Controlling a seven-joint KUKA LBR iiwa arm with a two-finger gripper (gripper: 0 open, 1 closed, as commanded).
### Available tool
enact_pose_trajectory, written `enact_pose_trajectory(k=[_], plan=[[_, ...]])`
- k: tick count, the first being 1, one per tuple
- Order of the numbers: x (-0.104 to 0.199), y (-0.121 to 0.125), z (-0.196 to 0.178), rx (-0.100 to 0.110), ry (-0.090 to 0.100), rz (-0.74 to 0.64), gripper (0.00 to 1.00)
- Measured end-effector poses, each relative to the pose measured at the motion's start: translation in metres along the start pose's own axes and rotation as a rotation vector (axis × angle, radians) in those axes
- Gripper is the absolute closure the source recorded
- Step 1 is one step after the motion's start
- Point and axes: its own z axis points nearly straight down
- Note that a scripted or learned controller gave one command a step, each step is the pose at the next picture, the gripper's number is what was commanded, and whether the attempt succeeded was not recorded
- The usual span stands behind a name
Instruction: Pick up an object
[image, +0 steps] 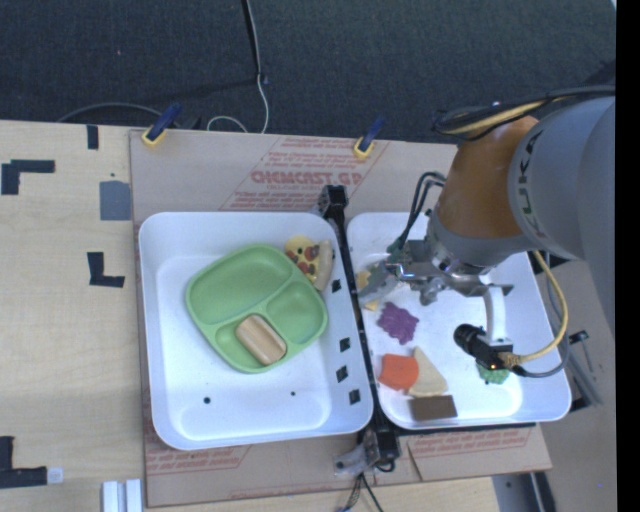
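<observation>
My gripper (405, 276) hangs low over the upper left part of the right bin (540, 400), under the orange-banded wrist. A small pale yellowish object (371, 283) lies right beside it on its left, partly hidden by it. Just below the gripper lies a purple piece (398, 322). Nearer the front of this bin sit an orange piece (399, 371), a tan wedge (431, 378) and a brown block (432, 407), close together.
The left bin (180, 400) holds a green divided plate (225, 290) with a tan bun (260, 339) on it, and a pizza slice (310, 258) at the plate's upper right. A black divider (345, 330) separates the bins. A cable loops by the right bin's right side.
</observation>
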Motion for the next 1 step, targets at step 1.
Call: enact_pose_trajectory(k=[1], plan=[[-0.0334,0.0422,-0.0006,-0.008,-0.001,-0.001,0.00]])
